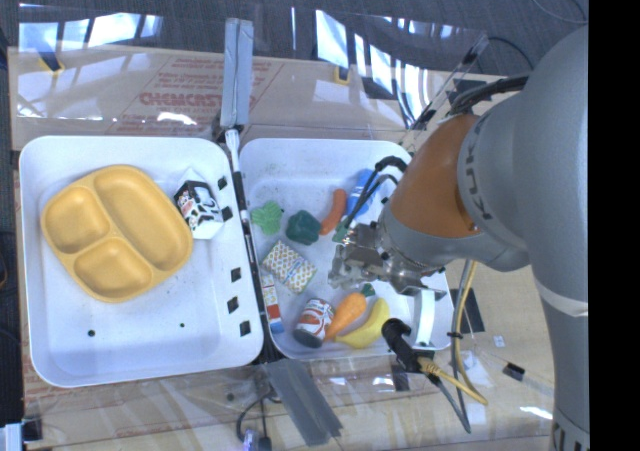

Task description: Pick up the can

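The can [313,321], small with an orange and white label, lies on its side near the front edge of the right bin [300,157]. An orange toy carrot [348,312] and a yellow banana [370,325] lie against its right side. My gripper [350,261] hangs over the right half of that bin, a little above and to the right of the can and apart from it. The grey arm with its orange band [430,189] covers the bin's right side.
The right bin also holds a checkered box [288,265], two green toys [268,217] [303,227], an orange carrot-like piece [334,211] and a blue item [360,187]. In the left bin [60,339] sit a yellow divided plate [115,231] and a black-and-white carton [200,207].
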Controlling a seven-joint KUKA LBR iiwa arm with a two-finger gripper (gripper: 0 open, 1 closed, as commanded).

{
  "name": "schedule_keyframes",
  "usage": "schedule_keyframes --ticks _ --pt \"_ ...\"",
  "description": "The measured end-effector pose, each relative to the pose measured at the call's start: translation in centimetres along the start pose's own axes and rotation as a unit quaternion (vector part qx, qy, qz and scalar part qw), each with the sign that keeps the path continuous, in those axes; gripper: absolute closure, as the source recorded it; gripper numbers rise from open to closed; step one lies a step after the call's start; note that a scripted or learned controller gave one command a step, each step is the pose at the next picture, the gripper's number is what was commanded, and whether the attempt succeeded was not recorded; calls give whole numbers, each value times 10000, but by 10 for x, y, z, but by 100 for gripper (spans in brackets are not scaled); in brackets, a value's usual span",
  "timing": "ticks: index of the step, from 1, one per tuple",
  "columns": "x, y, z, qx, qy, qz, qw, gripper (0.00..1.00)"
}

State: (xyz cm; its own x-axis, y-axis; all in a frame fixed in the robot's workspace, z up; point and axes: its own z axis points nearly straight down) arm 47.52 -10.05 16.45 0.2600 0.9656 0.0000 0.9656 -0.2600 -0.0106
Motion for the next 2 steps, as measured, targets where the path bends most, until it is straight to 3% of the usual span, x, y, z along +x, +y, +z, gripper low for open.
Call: schedule_keyframes --ticks 1,2 --pt "0 0 0 -1 -2 -1 10000 0" --pt "11 -2 74 -29 1 -819 9966 0"
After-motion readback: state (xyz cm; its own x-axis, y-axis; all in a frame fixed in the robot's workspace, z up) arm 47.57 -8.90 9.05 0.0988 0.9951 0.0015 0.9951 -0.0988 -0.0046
